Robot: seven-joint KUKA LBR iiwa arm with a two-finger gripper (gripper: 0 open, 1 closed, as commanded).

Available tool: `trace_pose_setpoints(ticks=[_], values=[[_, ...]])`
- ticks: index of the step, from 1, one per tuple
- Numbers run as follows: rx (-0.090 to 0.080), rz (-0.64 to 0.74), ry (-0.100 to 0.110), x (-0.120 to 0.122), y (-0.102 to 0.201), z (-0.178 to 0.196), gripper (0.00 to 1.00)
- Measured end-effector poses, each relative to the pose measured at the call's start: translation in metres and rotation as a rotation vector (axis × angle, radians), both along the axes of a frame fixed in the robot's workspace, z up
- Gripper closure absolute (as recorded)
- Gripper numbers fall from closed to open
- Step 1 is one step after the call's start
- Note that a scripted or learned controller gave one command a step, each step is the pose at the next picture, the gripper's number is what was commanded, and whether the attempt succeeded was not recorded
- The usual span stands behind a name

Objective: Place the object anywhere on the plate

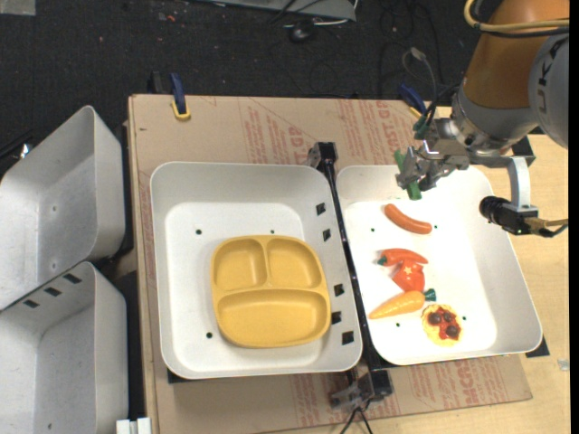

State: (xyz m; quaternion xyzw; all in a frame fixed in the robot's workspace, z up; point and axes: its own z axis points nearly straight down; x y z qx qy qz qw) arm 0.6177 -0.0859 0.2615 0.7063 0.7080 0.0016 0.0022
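A yellow plate (270, 289) with three compartments lies in the left bin (172, 242), with nothing on it. In the right bin (507, 278) lie a sausage (408, 219), a red pepper (404, 268), an orange carrot (397, 305) and a small pizza slice (441, 323). My gripper (412, 179) hangs over the far left part of the right bin, just above and behind the sausage. Its fingertips are small and dark against the bin, and nothing shows between them.
Two empty white bins (54, 242) stand off the bench at the left. A black divider with clips (336, 242) runs between the two bins. Cables (516, 213) hang by the right bin's far right rim.
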Motion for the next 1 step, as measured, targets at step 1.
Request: trace_pose_setpoints(ticks=[1], values=[[0.002,0.006,0.007,-0.0029,0.0633,-0.009,1.0]])
